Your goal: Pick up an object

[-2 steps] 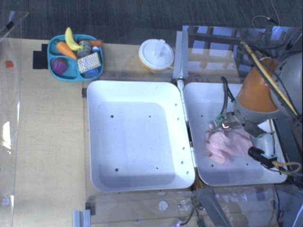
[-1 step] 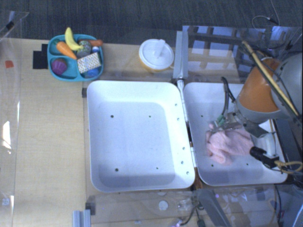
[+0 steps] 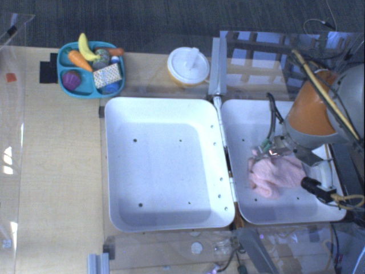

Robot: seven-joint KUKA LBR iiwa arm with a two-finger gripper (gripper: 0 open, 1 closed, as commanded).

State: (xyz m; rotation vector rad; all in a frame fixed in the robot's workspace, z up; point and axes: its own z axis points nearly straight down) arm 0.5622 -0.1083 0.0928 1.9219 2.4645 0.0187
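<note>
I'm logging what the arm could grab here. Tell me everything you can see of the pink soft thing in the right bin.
The pale pink soft object looks like crumpled cloth or plush, lumpy with folds and no clear shape. It lies flat on the floor of the right white bin, toward its middle and right. The two-finger gripper sits at its upper edge, seemingly touching it; whether it grips the object is unclear.
</note>
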